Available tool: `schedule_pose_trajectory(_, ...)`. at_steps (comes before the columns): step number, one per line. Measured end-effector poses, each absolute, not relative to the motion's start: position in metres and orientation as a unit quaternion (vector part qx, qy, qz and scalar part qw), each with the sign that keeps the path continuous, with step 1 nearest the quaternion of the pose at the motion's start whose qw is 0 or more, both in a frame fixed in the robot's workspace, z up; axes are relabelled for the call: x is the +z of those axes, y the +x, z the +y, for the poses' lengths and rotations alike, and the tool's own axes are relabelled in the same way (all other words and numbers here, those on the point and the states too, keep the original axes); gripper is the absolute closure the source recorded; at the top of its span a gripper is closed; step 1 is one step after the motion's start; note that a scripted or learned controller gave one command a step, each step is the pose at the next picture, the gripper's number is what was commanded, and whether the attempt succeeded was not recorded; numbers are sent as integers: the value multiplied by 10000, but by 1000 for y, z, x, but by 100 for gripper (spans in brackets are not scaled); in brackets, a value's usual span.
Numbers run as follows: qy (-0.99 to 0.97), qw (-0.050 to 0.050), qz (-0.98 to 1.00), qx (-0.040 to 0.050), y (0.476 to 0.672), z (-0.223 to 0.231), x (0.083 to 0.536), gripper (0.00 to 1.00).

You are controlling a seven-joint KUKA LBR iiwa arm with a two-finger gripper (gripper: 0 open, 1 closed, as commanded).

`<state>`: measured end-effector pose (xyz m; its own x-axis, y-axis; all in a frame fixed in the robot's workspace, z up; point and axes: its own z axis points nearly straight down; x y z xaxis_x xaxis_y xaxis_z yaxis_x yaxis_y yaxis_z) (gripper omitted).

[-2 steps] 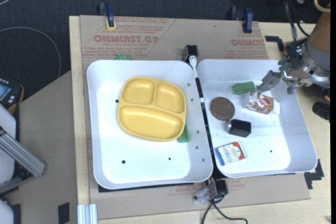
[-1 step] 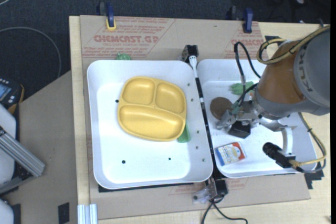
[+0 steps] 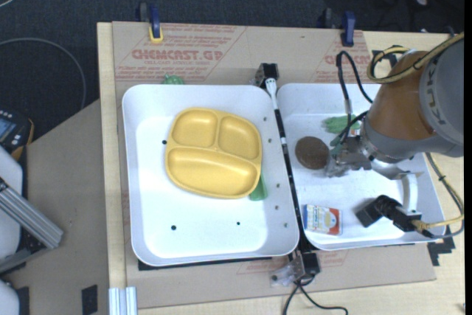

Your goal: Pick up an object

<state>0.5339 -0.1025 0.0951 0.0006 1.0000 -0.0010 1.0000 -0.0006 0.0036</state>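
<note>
Jaws: low in the right bin (image 3: 383, 236), just beside the brown disc (image 3: 313, 153) on its right; too small and too hidden under the wrist to tell whether spread or pressed together; nothing seen between them.
Reason for that pose: judged as a reach for the nearest piece, coming down from above at the disc's edge.
Likely target: brown disc, lying flat on the bin floor near the wall shared with the left bin (image 3: 140, 181), apart from the other pieces.
Look of the disc: round, dark brown, dull, slightly paler on top; low and flat, so probably little height to pinch.
Green piece (image 3: 338, 125): just behind the disc, close under the wrist; near enough to be nudged in a grasp.
Small carton (image 3: 322, 219): white with red and blue print, flat against the near wall of the right bin.
Black piece (image 3: 380, 210): angular, to the carton's right, near the same wall.
Arm (image 3: 402, 114): in from the right, orange band above the wrist, covering much of the right bin's far side.
Yellow plate (image 3: 214, 153): three compartments, centred in the left bin, well apart from the jaws.
Surface (image 3: 221, 48): printed board under both bins.
</note>
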Motion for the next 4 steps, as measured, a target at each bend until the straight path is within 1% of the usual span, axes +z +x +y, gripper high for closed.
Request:
schedule_pose_trajectory(1,7033,9,7109,39,499,2,190,100)
schedule_pose_trajectory(2,7059,42,7082,52,480,5,309,100)
schedule_pose_trajectory(3,7078,29,7064,21,480,-19,344,100)
schedule_pose_trajectory(4,7014,14,7128,49,488,113,402,100)
